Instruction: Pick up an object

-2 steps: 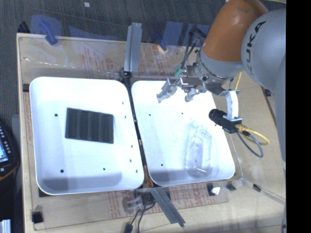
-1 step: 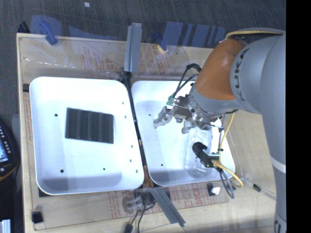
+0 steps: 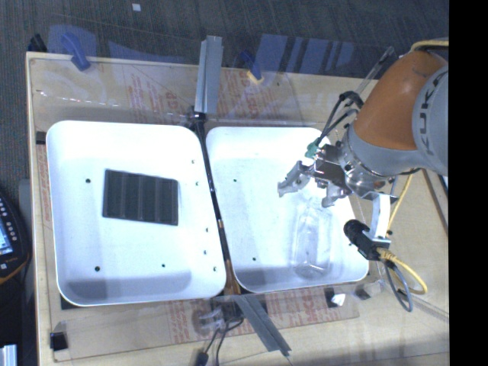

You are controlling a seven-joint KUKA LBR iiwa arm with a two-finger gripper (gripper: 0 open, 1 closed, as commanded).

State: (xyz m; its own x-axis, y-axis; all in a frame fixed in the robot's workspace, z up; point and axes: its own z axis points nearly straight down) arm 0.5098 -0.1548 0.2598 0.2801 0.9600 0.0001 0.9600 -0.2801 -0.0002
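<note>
Clear bottle [image 3: 311, 239] lies in the right bin [image 3: 252, 204], directly below the end effector [image 3: 309, 187] in the camera view. Its long axis runs roughly up and down the frame, one end toward the end effector, the other toward the bin's near wall. Being transparent, its outline is faint; cap end cannot be identified. End effector fingers are spread apart, grasping nothing, poised above the bottle's upper end; contact cannot be confirmed. Dark ribbed panel [image 3: 141, 197] lies well to the left, in the left bin [image 3: 69, 204].
</note>
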